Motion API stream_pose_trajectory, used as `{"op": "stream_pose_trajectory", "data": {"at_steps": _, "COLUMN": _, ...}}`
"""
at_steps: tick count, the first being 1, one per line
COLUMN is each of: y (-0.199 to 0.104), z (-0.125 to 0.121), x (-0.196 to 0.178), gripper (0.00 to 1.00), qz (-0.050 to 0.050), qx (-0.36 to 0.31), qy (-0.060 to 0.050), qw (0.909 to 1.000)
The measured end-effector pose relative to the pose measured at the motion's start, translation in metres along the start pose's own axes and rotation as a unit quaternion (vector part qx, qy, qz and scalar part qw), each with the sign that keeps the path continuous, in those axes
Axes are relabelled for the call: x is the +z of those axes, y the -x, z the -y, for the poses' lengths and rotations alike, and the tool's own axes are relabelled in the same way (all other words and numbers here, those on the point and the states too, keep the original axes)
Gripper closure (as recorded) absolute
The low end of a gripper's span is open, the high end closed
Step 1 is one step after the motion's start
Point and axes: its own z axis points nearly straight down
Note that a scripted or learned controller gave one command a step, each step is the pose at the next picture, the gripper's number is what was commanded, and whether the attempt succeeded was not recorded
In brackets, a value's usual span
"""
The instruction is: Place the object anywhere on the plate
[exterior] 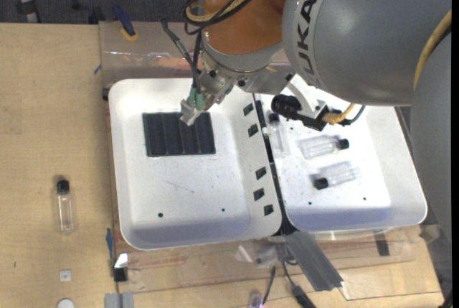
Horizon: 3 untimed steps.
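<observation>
Gripper (191, 113) hovered at the plate's (179, 134) top edge; its grasp couldn't be told. Both vials (321, 147) lay in the right bin (373, 192), unplaced.

Bench (43, 98): two white bins (179, 184), stray vial (64, 204).

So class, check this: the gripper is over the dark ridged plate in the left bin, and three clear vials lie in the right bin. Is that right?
Not quite. The camera view shows two clear vials in the right bin, not three. The gripper is indeed over the dark ridged plate in the left bin.
</observation>
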Motion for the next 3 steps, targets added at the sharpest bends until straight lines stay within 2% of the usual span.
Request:
{"op": "stream_pose_trajectory", "data": {"at_steps": 1, "y": -0.006, "z": -0.008, "x": 0.08, "gripper": 1.0, "qz": -0.001, "qx": 0.193, "qy": -0.002, "qw": 0.9813}}
{"op": "stream_pose_trajectory", "data": {"at_steps": 2, "y": 0.06, "z": -0.058, "x": 0.112, "gripper": 1.0, "qz": 0.0, "qx": 0.213, "qy": -0.001, "qw": 0.9772}}
{"op": "stream_pose_trajectory", "data": {"at_steps": 3, "y": 0.052, "z": -0.057, "x": 0.022, "gripper": 1.0, "qz": 0.0, "qx": 0.132, "qy": 0.001, "qw": 0.9913}}
